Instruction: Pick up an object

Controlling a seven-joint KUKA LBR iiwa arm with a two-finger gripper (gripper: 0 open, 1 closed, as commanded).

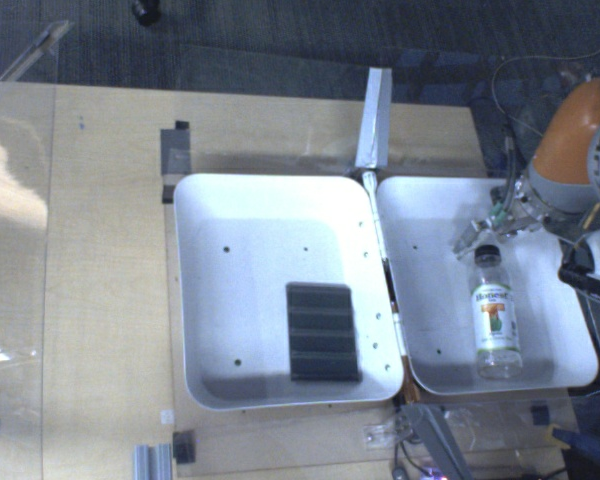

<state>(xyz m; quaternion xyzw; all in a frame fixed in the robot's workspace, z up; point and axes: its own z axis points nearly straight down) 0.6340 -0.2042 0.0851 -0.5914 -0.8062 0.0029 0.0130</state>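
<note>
A clear plastic bottle (496, 320) with a black cap and a green and orange label lies in the right bin (427, 268), cap pointing toward the far side. My gripper (494, 231) hovers just beyond the cap, its metal fingers spread open with nothing between them. The grey arm with its orange band (572, 140) reaches in from the right. A black ribbed rectangular block (323, 332) lies flat in the left bin (240, 268), near that bin's front right corner.
The two white bins sit side by side on a wooden bench, split by a shared rim (385, 268). A metal post (374, 118) stands behind the divider. Black cabling and arm hardware (590, 268) crowd the right bin's right edge.
</note>
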